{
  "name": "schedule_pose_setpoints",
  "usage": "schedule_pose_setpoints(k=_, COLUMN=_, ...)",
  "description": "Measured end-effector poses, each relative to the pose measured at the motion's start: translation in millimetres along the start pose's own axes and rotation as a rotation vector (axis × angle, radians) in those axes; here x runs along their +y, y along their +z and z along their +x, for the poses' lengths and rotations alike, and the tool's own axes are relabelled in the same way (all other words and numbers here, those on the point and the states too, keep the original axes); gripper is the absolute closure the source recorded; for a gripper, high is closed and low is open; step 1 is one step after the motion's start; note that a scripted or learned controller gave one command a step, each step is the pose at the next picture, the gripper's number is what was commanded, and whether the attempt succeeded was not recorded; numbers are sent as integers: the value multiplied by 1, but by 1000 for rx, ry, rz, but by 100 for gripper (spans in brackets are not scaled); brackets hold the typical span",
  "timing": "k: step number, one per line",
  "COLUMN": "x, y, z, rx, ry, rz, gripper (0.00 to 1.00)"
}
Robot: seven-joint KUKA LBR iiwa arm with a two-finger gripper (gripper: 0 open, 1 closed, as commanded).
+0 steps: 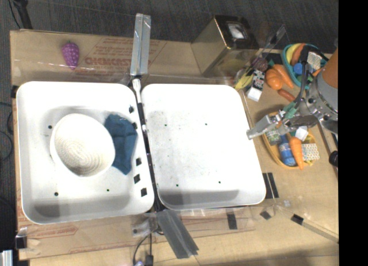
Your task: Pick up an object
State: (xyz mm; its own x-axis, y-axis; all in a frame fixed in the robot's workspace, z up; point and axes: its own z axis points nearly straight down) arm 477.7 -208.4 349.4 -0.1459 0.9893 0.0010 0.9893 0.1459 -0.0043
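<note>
The left bin (34, 201) holds a white woven hat (83, 143) with a blue cloth (122, 141) touching its right side. The right bin (201, 196) sits just beside it. Past its right rim, over the worktop (310, 201), hangs the pincer (260, 128); whether it is spread I cannot tell. Farther back lies a purple toy (71, 54).

A dark grey carpeted floor (172, 0) lies beyond the brown cardboard-covered counter (172, 58). A tan cardboard box (224, 43) and a purple grape-like cluster (71, 54) sit near its far edge.
</note>
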Motion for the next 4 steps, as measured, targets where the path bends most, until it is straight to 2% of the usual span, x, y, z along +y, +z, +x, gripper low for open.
schedule_pose_setpoints(k=1, x=80, y=19, z=-14, rx=-1, ry=105, rz=0, gripper=0)
schedule_pose_setpoints(k=2, x=60, y=-12, z=-11, rx=-4, ry=-165, rz=-5, gripper=0)
schedule_pose_setpoints(k=3, x=49, y=-9, z=-9, rx=-1, ry=-450, rz=-1, gripper=0)
schedule_pose_setpoints(k=4, x=64, y=32, z=-11, rx=-2, ry=-501, rz=-1, gripper=0)
